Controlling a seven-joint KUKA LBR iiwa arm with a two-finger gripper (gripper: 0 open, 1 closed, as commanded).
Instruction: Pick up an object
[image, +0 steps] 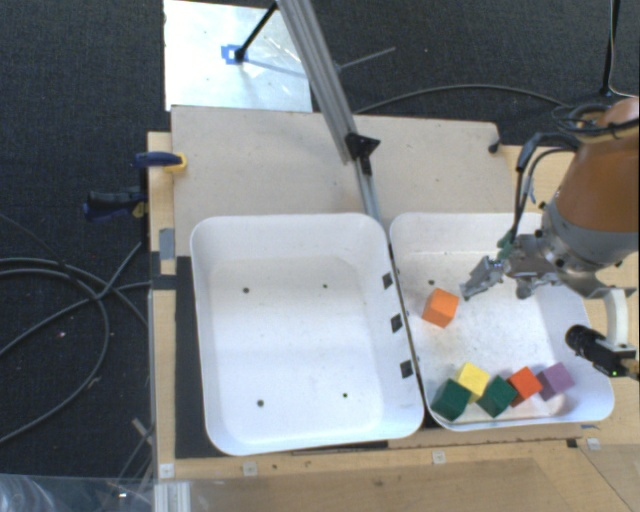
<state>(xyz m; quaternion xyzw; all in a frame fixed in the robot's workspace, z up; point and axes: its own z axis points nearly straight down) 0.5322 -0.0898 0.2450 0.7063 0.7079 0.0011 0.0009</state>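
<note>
Coloured blocks (505, 388) crowd the right bin's (600, 405) near edge; orange block (440, 307) sits just left-below the spread, unladen tool (478, 283).

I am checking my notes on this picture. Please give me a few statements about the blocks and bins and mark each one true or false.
1. All blocks lie in the right bin. True.
2. The orange block touches the yellow block. False: it lies apart, nearer the pincer.
3. The purple block sits at the row's left end. False: at its right end.
4. Two green blocks lie by the near wall. True.
</note>
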